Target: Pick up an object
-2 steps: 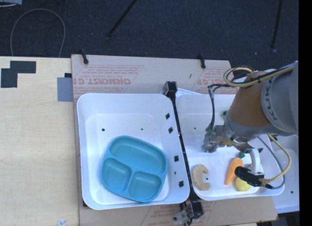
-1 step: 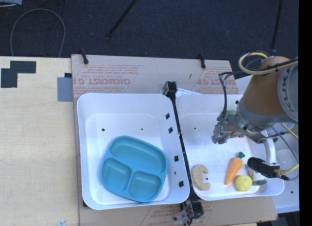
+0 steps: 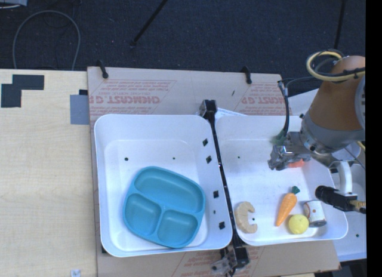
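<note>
you're looking down on two white bins side by side. the left bin (image 3: 110, 150) holds a blue divided plate (image 3: 164, 206), lying toward its near edge. in the right bin (image 3: 250, 150), four things sit along the near edge: a beige curved piece (image 3: 245, 217) by the near left corner, a toy carrot (image 3: 286, 208) to its right, then a yellow ball (image 3: 298, 224) and a small white cylinder (image 3: 314, 213) just beside it at the near right corner. the gripper (image 3: 282, 157) hangs over the right bin's right side, above the carrot and apart from it, on the grey arm (image 3: 337, 108) with its orange band.
</note>
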